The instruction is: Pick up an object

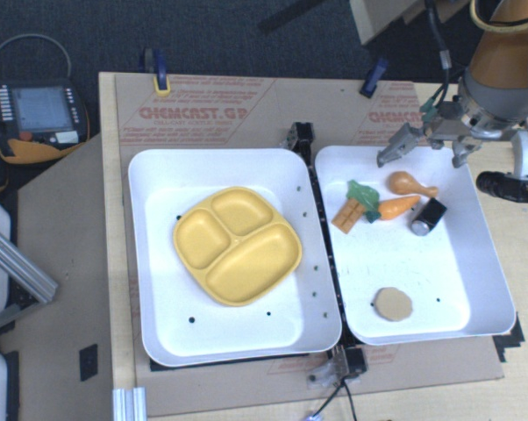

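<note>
Gripper (429, 147) spread, nothing held | orange plastic drumstick (407, 183) just below | descent to be centred, jaws squared across its narrow neck before closing.

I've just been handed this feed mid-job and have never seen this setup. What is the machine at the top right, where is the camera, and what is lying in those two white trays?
The single camera sits above the bench, looking down at a slant. The machine is a grey robot arm with an orange band, reaching in from the right; its two-finger gripper hangs spread open over the top edge of the right bin, holding nothing. The left bin contains a yellow divided plate. The right bin holds a toy carrot, a tan drumstick-like toy, a green and tan piece, a small black cylinder and a round tan disc.
</note>
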`<action>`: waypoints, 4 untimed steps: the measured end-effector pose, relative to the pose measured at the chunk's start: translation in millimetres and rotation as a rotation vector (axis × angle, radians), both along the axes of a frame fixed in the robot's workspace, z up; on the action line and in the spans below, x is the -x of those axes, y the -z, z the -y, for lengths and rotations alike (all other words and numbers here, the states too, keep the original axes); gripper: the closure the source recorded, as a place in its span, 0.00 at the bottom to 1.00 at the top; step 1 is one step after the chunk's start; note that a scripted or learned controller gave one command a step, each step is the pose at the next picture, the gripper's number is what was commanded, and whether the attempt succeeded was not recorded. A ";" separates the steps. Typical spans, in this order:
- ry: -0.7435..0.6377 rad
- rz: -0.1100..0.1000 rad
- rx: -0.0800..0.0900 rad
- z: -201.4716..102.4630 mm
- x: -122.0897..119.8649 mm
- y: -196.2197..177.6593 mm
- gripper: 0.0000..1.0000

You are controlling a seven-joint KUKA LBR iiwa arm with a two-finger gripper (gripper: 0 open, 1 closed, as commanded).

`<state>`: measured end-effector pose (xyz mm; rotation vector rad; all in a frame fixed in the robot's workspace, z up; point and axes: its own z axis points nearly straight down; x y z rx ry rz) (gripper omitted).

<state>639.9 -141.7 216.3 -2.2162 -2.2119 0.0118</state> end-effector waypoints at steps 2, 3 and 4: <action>-0.002 0.010 0.002 -0.6 4.7 36.9 0.00; -0.002 0.006 0.001 -0.5 15.2 94.0 0.00; -0.001 0.013 0.000 -0.6 13.8 130.0 0.00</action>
